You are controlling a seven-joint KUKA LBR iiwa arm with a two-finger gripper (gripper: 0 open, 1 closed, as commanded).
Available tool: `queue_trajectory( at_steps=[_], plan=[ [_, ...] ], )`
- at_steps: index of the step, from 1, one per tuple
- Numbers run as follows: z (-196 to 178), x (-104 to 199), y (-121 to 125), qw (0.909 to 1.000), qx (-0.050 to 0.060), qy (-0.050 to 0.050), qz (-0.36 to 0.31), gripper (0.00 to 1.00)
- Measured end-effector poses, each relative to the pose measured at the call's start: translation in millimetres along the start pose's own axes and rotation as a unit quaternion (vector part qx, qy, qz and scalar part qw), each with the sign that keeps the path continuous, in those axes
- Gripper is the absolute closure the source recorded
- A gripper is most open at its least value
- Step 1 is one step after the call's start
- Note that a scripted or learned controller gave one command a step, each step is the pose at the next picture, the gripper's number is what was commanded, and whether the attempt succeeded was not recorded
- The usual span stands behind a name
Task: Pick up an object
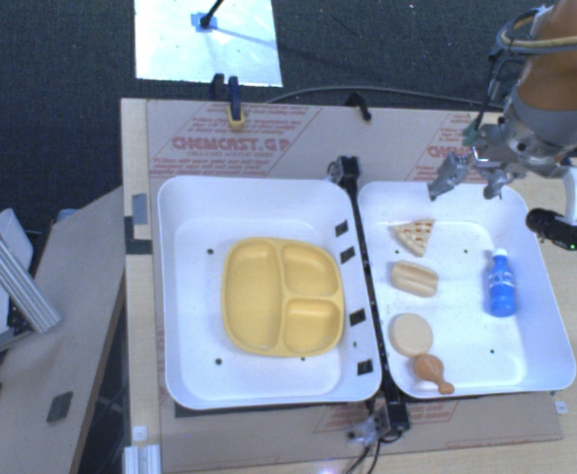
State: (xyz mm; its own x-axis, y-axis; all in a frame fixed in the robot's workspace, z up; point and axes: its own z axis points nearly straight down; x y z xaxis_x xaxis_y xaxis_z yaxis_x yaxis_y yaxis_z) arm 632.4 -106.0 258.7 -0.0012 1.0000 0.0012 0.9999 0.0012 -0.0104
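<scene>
The gripper (469, 177) hangs over the right bin (540, 314), fingers spread and holding nothing; I think it should descend straight onto the waffle wedge (414, 235).

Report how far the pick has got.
Done: nothing is lifted yet. The waffle wedge, hot dog, round biscuit, drumstick and blue bottle all lie in the right bin. In hand: the hand hovers open over that bin's far edge, holding nothing. Left: choose an object, descend, close on it and lift.
</scene>
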Motion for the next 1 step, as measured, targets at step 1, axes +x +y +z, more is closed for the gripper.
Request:
queue_trajectory(
  at_steps=[1],
  plan=[
    [-7.4, 0.3, 1.9, 1.0, -0.006, -0.001, -0.001, 0.0]
  ],
)
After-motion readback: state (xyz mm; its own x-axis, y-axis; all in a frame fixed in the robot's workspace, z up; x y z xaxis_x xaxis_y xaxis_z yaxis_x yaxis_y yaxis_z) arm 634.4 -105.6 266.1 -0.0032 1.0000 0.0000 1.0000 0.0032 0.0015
